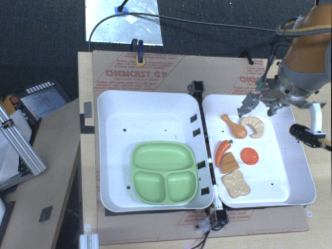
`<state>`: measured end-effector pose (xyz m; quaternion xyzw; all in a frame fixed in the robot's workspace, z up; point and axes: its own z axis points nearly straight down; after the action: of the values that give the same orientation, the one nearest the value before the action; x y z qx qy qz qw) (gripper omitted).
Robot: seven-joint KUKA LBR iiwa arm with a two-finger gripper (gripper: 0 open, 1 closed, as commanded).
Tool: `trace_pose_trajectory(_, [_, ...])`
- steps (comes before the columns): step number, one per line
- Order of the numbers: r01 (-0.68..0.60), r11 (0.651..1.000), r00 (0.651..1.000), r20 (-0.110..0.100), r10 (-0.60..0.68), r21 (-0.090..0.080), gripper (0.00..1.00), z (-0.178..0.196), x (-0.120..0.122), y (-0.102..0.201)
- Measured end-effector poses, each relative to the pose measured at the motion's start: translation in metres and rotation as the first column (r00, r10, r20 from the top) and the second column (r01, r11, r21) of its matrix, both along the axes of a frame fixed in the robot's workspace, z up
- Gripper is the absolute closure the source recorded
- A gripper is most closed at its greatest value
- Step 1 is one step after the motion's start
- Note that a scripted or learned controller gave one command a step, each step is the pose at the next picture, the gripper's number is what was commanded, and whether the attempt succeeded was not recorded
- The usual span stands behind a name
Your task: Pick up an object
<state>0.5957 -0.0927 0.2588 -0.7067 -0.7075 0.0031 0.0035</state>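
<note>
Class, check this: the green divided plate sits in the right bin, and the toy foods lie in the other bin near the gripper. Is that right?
One error. The camera view shows the green divided plate in the left bin, not the right. The toy foods lie in the other bin, near the gripper.

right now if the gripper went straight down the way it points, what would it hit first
Probably the shrimp, possibly the drumstick beside it. The gripper hangs over the upper part of the right bin, fingers spread and aimed downward. Depth is unclear from this slanted view, so it might land on bare bin floor.
</note>
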Motion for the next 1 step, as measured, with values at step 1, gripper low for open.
trace_pose_trajectory(1, [-0.002, 1.000, 1.000, 0.011, 0.002, -0.001, 0.00, 0.0061, 0.0020, 0.0002])
